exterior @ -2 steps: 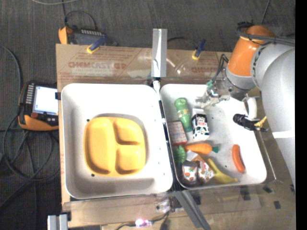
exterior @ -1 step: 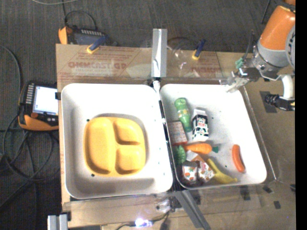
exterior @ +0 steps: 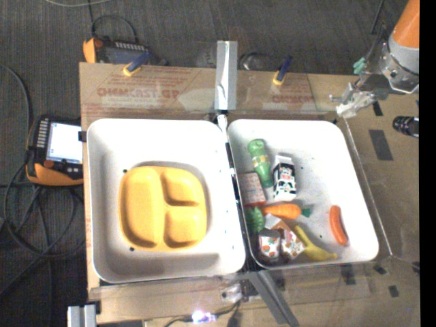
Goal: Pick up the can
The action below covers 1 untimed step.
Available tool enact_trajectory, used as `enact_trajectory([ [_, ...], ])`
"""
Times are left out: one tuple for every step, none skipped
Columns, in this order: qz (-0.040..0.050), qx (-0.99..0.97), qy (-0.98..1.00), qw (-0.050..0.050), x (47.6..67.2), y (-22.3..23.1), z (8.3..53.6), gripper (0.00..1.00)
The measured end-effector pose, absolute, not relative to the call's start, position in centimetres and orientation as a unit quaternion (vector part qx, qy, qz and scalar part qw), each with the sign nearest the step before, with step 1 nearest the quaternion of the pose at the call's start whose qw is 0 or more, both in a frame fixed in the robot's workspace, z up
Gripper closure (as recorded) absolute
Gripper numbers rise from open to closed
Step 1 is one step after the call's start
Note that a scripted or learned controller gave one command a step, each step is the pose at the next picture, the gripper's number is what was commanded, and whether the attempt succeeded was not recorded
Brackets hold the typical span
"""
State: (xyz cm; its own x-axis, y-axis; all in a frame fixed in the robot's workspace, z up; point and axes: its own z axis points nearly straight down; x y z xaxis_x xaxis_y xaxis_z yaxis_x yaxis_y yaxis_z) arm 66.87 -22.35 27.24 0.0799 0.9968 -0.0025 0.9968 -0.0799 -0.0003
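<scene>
Gripper (exterior: 349, 104) hung past right bin's (exterior: 354, 182) far-right corner (finger state unclear). Can (exterior: 252, 188) lay at the bin's left wall, beside carton (exterior: 284, 177), above carrot (exterior: 283, 210).

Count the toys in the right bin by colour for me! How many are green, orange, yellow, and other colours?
Green: 2, a green plastic bottle and a small green toy piece.
Orange: 2, an orange toy carrot and an orange-red toy sausage.
Yellow: 1, a yellow toy banana.
Other: 4, a white milk carton, a brown can, two printed packets.
Total: 9
</scene>
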Motion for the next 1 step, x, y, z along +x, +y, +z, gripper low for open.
enact_trajectory([
  [-0.0004,0.756,0.655,-0.001,66.88,-21.89,27.20,1.00],
])
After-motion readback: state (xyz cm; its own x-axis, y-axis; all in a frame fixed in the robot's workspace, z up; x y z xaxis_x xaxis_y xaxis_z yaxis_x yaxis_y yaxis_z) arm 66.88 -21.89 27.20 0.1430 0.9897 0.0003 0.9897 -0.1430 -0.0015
